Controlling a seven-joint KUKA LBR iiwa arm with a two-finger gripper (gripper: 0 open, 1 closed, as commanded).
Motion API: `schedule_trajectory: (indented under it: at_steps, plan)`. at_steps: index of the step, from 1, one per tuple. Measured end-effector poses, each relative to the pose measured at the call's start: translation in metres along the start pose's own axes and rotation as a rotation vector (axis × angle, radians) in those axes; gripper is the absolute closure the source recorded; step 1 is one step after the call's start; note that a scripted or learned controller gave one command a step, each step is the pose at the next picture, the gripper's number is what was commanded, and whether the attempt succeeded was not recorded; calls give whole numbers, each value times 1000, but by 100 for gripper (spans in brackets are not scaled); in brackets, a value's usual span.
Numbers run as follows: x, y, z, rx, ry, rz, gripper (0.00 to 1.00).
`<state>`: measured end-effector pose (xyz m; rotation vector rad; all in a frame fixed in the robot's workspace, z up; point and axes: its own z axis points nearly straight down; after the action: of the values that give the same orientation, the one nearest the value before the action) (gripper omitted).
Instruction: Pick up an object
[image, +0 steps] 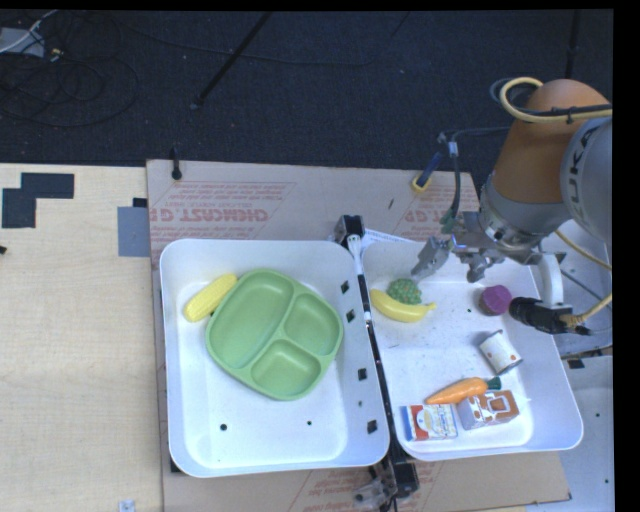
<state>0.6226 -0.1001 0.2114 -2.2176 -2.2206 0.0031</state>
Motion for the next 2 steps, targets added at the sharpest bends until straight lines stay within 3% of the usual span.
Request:
schedule_trajectory:
  at_steps: [1, 2]
  plan:
    - [3, 9, 88, 2, 0, 1, 0]
    - [19, 21, 124, 0, -1, 1, 0]
